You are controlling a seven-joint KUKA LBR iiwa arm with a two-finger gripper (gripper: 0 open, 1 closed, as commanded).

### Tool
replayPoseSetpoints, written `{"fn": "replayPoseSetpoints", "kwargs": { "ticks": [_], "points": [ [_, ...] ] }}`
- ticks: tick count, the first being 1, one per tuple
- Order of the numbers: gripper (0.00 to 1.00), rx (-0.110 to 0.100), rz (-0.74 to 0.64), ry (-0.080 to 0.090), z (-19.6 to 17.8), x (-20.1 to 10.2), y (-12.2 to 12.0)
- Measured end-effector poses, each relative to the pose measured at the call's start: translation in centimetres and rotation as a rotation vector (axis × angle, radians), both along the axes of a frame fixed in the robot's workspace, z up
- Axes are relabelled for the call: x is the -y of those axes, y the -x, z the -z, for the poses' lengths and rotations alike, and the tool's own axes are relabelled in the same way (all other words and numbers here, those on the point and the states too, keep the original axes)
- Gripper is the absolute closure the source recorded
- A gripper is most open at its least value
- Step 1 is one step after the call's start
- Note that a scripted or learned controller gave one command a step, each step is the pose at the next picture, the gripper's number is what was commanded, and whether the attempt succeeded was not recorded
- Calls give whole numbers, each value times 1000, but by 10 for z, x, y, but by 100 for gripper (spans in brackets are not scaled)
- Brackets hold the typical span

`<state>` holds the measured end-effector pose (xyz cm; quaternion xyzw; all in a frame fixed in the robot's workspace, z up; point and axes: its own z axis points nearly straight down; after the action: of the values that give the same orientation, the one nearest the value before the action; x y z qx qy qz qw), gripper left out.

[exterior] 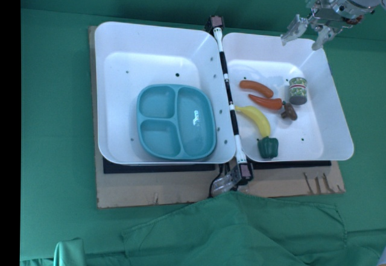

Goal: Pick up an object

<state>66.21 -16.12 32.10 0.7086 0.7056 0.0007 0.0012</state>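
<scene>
I had the gripper (307,33) spread and empty above the right bin's (338,138) far rim; the small jar (297,90) stood inside, so next I judged a descent necessary

**A robot test bench in a lab**

I work at a staged rig, not a home. My bench (54,108) is draped in plain green cloth, and a cardboard sheet (151,195) lies under two shallow white bins (120,35) set side by side. Toy food (256,120) lies near the middle of the right bin, a teal divided plate (175,121) in the left.
</scene>
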Motion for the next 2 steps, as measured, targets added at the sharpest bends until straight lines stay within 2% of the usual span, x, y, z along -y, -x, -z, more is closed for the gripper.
{"fn": "replayPoseSetpoints", "kwargs": {
  "ticks": [1, 2],
  "points": [
    [0, 4, -1, 2, 130, -48, -27],
    [0, 13, -1, 6, 135, -58, -10]
  ]
}}
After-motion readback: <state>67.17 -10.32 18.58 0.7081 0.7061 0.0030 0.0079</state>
